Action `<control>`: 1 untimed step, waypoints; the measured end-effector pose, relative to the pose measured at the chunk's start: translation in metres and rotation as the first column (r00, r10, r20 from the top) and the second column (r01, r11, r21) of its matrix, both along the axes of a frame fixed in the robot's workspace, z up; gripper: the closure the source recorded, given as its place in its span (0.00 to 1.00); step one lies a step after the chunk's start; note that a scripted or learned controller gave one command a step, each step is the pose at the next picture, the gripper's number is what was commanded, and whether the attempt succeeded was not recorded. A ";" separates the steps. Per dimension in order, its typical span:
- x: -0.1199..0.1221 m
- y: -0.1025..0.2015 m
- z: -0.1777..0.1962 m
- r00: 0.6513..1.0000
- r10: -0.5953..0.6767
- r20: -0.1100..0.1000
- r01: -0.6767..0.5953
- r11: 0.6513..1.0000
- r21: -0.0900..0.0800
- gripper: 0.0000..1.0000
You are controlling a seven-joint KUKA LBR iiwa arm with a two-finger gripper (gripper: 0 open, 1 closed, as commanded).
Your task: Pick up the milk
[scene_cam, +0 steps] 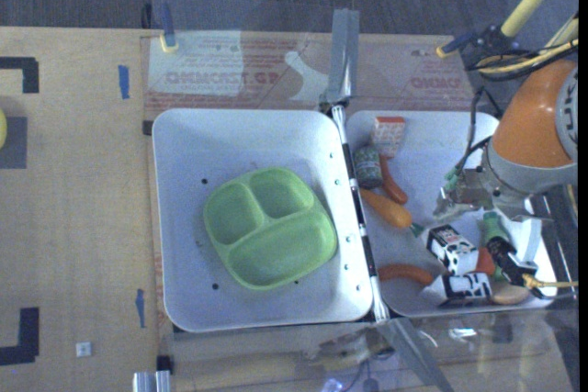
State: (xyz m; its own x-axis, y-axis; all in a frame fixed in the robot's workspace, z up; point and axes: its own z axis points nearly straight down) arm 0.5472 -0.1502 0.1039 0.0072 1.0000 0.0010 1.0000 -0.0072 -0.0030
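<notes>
The milk [451, 247] is a small white carton with black cow patches, lying in the right bin [423, 151] near its front. My gripper [462, 196] hangs just above and behind the carton, under the grey wrist with the orange band. Nothing shows between the gripper and the carton that tells me of a hold. The carton rests among other items on the bin floor.
Around the milk lie a black-and-white box [467, 286], a sausage [404, 272], a carrot [388, 209], a green can [367, 165], an orange-and-white carton [389, 133] and a green bottle [491, 225]. The left bin [184, 151] holds a green divided plate [269, 227].
</notes>
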 end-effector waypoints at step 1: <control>-0.051 -0.042 0.042 0.908 -0.420 -0.001 0.420 0.908 -0.002 1.00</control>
